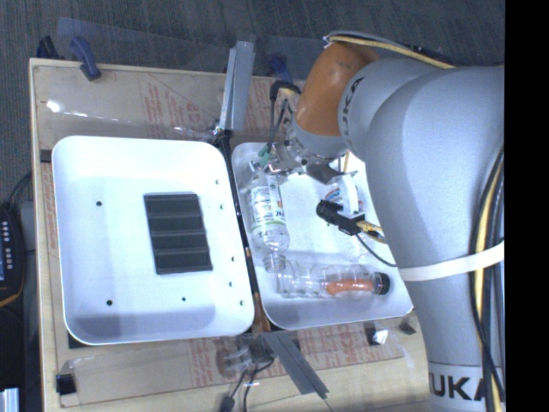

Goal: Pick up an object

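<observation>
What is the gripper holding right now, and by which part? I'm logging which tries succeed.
Cannot be told. The gripper sits over the cap end of the clear water bottle in the right bin, with the wrist hiding any grasp.

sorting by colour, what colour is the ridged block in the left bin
Dark grey, almost black: the ridged block, in the camera view.

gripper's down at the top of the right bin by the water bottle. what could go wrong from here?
1. The clear water bottle lies on its side against the right bin's left wall; round and smooth, it may roll or slip from a pinch.
2. The gripper sits in the bin's top corner, so a finger could catch the rim.
3. The clear bottle with orange contents lies just below; a pushed water bottle could knock it.
</observation>
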You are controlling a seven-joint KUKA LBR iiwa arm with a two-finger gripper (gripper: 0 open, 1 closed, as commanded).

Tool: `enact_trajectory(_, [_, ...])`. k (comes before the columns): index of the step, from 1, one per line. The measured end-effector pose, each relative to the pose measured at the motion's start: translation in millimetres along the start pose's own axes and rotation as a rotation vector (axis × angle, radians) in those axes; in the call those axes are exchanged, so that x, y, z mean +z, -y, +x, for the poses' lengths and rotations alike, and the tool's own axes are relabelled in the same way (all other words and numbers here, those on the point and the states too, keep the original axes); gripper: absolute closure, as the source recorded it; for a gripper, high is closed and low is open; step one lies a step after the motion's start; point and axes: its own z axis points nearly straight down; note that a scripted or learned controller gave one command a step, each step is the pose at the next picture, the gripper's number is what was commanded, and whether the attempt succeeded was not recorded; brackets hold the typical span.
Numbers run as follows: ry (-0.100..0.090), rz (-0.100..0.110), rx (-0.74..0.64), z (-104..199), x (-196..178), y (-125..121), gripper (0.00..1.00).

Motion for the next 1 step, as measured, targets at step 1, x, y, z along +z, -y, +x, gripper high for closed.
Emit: enact_trajectory(1, [-0.007, 0.001, -0.085, 55.3, -88.4, -15.4, 1.00])
